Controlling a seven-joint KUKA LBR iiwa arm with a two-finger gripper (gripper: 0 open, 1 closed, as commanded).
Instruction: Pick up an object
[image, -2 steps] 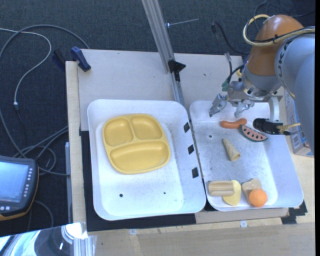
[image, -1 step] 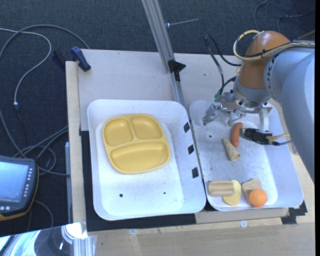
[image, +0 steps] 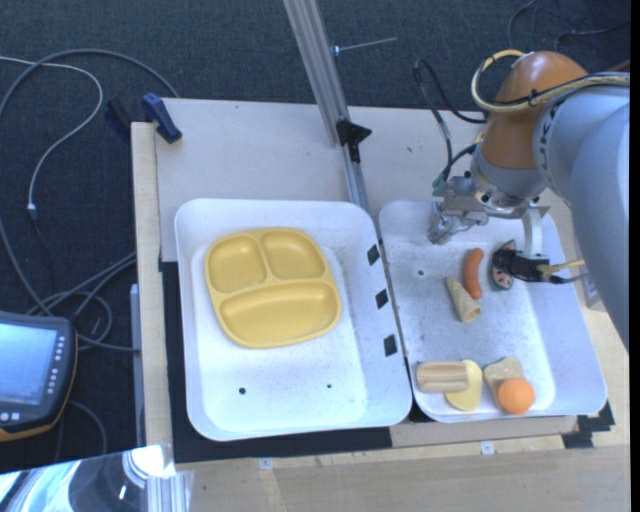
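Note:
My gripper (image: 444, 230) hangs over the far left corner of the right bin (image: 560, 330), with nothing seen in it. An orange-red sausage (image: 473, 272) lies just right of and nearer than the gripper, apart from it. A tan wedge (image: 462, 300) lies against the sausage's near end. Along the bin's near edge sit a pale bread-like block (image: 441, 376), a yellow cheese-like piece (image: 465, 399), a tan block (image: 501, 371) and an orange ball (image: 516, 396).
The left bin (image: 200, 350) holds a yellow divided plate (image: 272, 286). A slanted metal post (image: 325, 70) rises behind the bins. The grey arm (image: 590, 130) fills the upper right. Bare bin floor lies between the tan wedge and the near row.

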